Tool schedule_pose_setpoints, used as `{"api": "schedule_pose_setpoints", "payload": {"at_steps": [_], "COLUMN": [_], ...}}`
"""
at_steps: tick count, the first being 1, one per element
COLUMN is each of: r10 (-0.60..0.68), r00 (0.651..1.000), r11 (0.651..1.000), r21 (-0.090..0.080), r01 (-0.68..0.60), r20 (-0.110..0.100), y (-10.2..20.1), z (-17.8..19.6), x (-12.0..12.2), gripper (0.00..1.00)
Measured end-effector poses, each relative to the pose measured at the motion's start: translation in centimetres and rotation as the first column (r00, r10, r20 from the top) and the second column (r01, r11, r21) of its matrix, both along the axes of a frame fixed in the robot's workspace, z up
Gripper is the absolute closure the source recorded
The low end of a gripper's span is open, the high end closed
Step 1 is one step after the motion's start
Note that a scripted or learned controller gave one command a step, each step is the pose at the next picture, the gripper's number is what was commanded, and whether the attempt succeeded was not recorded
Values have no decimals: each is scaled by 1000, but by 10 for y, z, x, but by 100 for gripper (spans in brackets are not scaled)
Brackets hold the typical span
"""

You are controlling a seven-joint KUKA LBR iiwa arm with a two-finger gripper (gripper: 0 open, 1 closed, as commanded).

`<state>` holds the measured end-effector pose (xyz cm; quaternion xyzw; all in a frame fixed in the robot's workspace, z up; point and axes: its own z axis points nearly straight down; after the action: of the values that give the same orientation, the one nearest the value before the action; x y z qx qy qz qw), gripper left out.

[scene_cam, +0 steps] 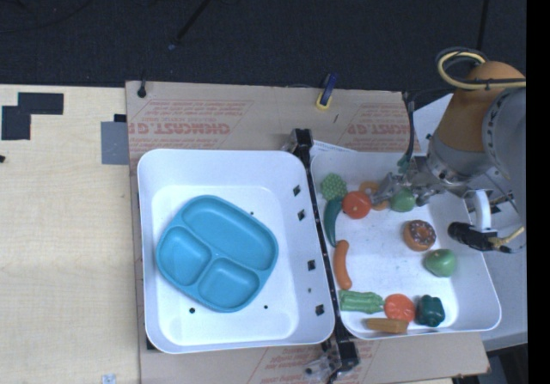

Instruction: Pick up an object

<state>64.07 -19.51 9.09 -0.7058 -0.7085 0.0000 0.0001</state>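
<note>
The right bin (481, 288) holds several toy foods. A red tomato (357, 204) lies beside a leafy green piece (333, 185) and a dark green cucumber (332, 219). A brown donut (419, 234) and a green apple (441, 263) sit further right. Along the front lie an orange sausage (343, 262), a green pod (361, 301), an orange fruit (399, 306) and a dark green pepper (430, 311). My gripper (398, 189) is low over the bin's far part, right next to a small green piece (402, 201) and just right of the tomato.
The left bin (163, 305) holds a blue compartment plate (216, 251). A black divider (314, 236) runs between the bins. The grey arm with its orange band (468, 116) comes in over the right bin's far right corner. A black fitting (481, 238) juts from the wrist near the apple.
</note>
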Motion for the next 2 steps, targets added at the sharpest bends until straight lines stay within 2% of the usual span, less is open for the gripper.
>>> {"api": "schedule_pose_setpoints", "payload": {"at_steps": [1,2], "r10": [1,-3], "r00": [1000,1000], "r11": [1000,1000], "r21": [1,0], "r01": [-1,3], "r20": [4,0], "y": [0,-1], "z": [12,54], "x": [1,-2], "gripper": [100,100]}}
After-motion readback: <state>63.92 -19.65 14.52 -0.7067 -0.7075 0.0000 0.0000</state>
